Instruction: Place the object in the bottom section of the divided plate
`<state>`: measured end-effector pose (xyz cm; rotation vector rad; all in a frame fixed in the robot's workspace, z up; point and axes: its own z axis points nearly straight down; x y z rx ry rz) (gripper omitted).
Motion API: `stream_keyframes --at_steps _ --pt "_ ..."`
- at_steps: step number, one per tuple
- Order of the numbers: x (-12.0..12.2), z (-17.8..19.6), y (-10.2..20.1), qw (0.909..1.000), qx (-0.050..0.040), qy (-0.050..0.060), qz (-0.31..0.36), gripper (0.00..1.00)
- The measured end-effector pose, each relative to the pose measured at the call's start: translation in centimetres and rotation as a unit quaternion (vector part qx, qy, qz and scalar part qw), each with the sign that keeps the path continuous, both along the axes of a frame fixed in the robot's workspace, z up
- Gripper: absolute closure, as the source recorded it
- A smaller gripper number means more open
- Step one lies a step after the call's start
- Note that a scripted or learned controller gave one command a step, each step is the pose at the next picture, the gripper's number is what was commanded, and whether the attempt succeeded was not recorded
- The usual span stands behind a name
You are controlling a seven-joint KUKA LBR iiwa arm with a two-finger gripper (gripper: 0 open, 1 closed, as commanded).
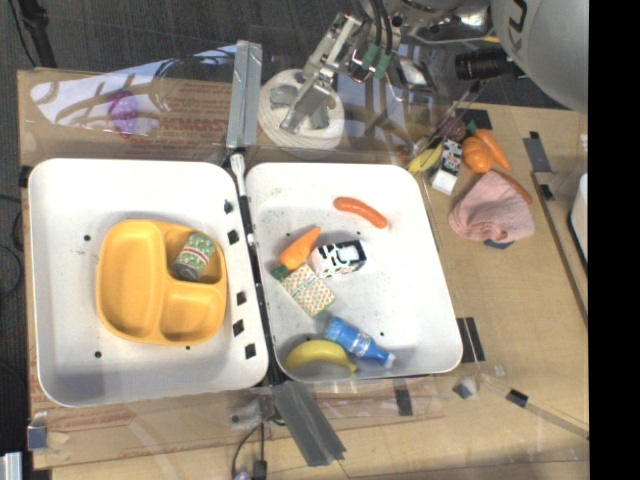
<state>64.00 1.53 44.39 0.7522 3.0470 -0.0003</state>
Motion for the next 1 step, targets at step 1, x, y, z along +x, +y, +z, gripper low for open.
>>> stream_keyframes --at_steps 1 --pt "0.00 0.00 0.00 1.0000 0.0000 0.000 0.000 0.00"
